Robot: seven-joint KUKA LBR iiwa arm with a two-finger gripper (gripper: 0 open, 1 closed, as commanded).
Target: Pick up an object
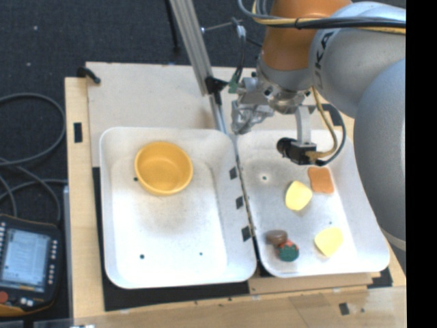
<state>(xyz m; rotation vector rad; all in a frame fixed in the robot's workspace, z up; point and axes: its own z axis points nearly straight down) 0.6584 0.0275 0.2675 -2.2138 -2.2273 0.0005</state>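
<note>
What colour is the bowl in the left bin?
Yellow-orange bowl, clearest in the camera view.

On your bench (136, 91): left bin (116, 258) holds a bowl (163, 167), upper left. Right bin (355, 251) holds five pieces: block (320, 180) upper right, disc (298, 196) just left of it, wedge (328, 241) lower right, two small items (282, 244) touching, lower left.

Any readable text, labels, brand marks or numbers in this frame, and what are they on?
Dark lettering on the grey arm near the orange band: cut off, not legible.
Pendant screen at lower left: shows content, too small and blurred to read.
Bowl, bins and the small objects in the right bin: no text visible.
</note>
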